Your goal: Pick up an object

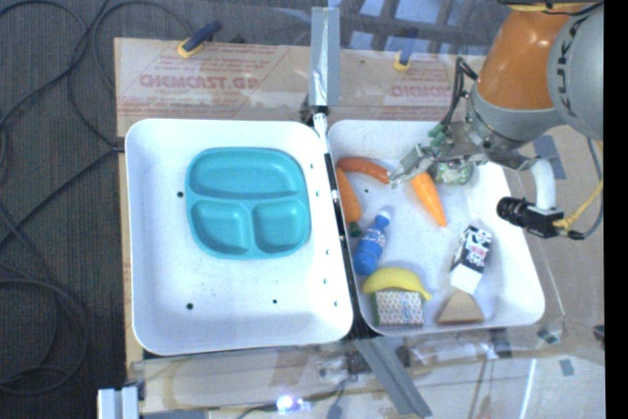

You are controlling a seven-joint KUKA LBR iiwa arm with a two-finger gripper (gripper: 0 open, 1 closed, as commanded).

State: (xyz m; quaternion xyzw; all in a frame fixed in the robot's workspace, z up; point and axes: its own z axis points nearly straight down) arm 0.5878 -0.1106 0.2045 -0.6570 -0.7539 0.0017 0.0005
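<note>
Right bin (510,304), contents: carrot (428,198) upper centre, tilted, just beside tool (420,164); orange sausage-shaped item (363,169) at tool's left; blue bottle (371,245) centre; banana (395,282), patterned box (399,308), tan wedge (459,309) along near wall; black-white carton (472,257) at right. Tool: low over bin's upper part; finger state can't be told; nothing seen clamped. Left bin (157,309): teal divided tray (249,201).

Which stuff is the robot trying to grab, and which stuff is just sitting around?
For the job:
gripper
carrot
hot dog
blue bottle
banana
right bin

Just lying about:
teal tray
left bin
cables on the floor
</note>
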